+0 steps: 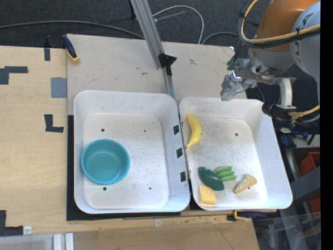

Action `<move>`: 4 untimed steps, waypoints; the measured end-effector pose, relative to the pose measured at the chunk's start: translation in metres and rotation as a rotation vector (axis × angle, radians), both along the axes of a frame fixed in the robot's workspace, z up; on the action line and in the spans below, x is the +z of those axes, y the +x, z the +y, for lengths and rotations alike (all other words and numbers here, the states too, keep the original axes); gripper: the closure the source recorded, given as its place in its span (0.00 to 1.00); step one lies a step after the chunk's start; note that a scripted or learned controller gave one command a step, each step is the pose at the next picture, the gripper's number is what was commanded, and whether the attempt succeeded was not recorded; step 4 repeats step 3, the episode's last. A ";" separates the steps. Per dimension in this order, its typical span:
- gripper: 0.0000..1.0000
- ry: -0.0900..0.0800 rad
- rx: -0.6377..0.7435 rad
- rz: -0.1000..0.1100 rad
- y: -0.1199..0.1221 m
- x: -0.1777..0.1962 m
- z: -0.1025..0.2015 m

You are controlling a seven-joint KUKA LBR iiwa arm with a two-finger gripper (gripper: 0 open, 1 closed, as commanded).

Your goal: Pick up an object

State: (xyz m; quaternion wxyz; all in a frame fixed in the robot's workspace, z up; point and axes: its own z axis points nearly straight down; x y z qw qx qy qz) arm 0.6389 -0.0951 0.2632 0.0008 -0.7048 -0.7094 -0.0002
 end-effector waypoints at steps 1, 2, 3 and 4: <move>1.00 0.000 0.000 0.001 -0.002 0.000 0.051; 1.00 0.000 0.000 0.003 -0.003 -0.020 0.103; 1.00 0.000 0.001 0.002 -0.013 -0.020 0.161; 1.00 0.000 0.001 0.002 -0.013 -0.020 0.161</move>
